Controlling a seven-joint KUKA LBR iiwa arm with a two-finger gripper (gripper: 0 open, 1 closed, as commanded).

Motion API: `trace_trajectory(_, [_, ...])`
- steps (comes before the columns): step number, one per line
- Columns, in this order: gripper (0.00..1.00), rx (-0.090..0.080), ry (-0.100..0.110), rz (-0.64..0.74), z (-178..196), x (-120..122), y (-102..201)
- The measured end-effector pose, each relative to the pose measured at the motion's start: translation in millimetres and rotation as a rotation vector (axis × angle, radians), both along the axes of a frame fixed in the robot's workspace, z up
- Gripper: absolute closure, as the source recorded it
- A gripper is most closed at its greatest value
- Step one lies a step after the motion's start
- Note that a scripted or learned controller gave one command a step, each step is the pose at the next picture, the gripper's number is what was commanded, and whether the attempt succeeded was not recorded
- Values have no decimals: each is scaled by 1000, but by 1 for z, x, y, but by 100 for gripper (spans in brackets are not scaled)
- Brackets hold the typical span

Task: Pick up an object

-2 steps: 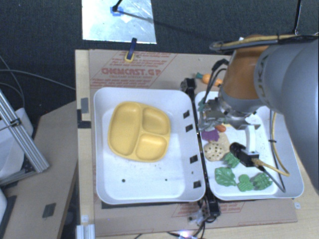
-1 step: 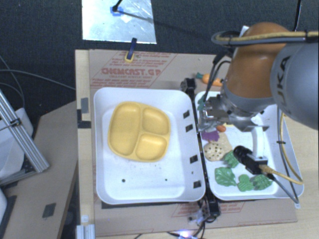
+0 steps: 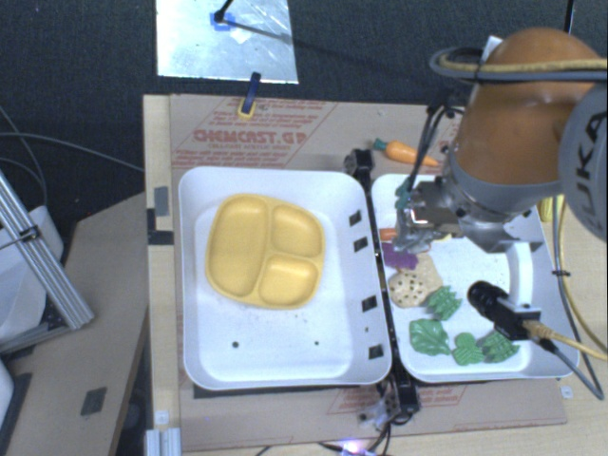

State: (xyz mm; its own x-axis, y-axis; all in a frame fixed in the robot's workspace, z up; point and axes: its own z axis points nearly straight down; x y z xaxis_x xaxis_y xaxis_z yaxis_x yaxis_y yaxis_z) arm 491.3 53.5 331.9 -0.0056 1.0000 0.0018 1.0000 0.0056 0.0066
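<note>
Dark carpet surrounds the bench, and a brown board (image 3: 285,131) printed with red lettering lies under my two white bins. Left of centre, the left bin (image 3: 237,350) holds a yellow divided plate (image 3: 264,250) in its upper half. At right, the right bin (image 3: 418,364) is crowded with small toy foods.

My gripper (image 3: 414,218) sits over the upper left part of the right bin, close to the divider between the bins — whether it is closed on anything I cannot tell from this angle. Just below it lies a purple piece (image 3: 399,256), touching or nearly touching a speckled cookie (image 3: 409,288) underneath it in the frame. Further down and to the right are green leafy pieces (image 3: 432,335), spread along the bin's lower edge. A toy carrot (image 3: 410,152) rests outside the bin, above it, near the top rim.

My arm (image 3: 522,112) comes in from the upper right of the frame, its orange band bulking large over the bin, wrist angled down and leftward toward the purple piece.
</note>
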Motion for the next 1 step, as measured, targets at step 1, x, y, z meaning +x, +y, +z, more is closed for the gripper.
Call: trace_trajectory(1, [0,-2,4,-1,-3,0,0])
